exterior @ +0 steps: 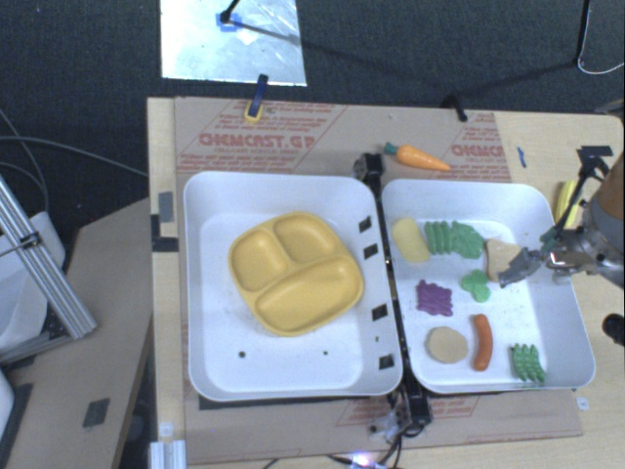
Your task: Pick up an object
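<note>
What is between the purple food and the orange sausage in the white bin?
In the camera view, nothing lies between them. The purple food and the orange sausage are apart, with bare white floor of the right bin in the stretch between.

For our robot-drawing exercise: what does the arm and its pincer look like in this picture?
The arm comes in from the right, with an orange-brown part above and a grey metal wrist with shiny fittings below. The pincer is a narrow, dark grey piece tapering to a point. No markings are legible, and finer detail is too blurred to tell.
</note>
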You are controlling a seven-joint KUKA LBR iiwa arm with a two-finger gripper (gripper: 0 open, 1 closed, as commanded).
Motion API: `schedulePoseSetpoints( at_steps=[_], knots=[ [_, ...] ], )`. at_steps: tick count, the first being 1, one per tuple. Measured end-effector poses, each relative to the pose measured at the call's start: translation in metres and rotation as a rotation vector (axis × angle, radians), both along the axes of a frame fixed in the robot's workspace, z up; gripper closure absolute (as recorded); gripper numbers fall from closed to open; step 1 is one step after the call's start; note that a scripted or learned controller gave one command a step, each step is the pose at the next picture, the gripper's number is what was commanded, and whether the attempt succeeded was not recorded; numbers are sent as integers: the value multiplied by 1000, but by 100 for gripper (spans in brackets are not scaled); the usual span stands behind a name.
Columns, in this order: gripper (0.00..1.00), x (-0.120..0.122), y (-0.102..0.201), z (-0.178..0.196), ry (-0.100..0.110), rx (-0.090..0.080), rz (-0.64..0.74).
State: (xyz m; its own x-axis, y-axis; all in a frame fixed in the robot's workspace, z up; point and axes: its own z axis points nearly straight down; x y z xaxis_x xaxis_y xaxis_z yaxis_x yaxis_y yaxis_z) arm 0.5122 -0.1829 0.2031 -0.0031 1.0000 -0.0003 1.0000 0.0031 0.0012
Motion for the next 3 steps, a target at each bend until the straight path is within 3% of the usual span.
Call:
schedulePoseSetpoints(
  at_steps=[1,2,3],
  knots=[
    [0,-30,0,-118,12,4,-4],
    [100,-25,-1,-101,-3,-1,-3],
    [100,-24,71,-118,-3,2,6]
  ],
)
